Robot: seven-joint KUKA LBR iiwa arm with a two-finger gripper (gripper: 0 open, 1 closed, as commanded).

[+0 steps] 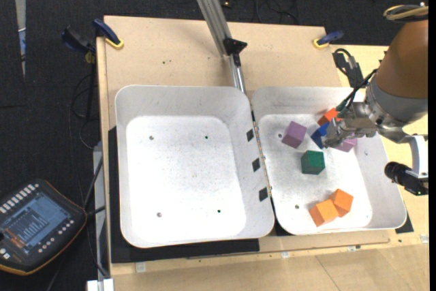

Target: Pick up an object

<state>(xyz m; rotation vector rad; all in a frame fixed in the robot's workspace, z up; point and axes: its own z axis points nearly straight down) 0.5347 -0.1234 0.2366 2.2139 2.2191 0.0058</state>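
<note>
The end effector (335,138) sits low over the upper middle of the right bin (381,215), at the end of the grey arm (402,88) that comes in from the right with its orange band above the wrist. Whether it is open or closed cannot be told from this angle, because the tip is buried in a tight cluster of blocks. A blue block (318,138) lies just at its left side, a small orange block (329,115) shows right above it, and a pale purple block (348,144) peeks out from under its lower right edge. None of these can be seen clearly gripped.

A little further left in the same bin, a purple cube (294,134) rests tilted on the floor, apart from the cluster. Just below the end effector stands a dark green cube (313,162), near but not touching it. Toward the bin's front edge, two orange cubes (331,207) lie touching each other, well apart from the rest.

The left bin (129,146) adjoins the right one along a shared seam. Both rest on the tan wooden surface (177,51), which has blue and yellow clamps (107,34) at its far corners. A metal pole (208,0) slants down to the seam between the bins. A teach pendant (30,225) lies on the dark floor at the lower left.
</note>
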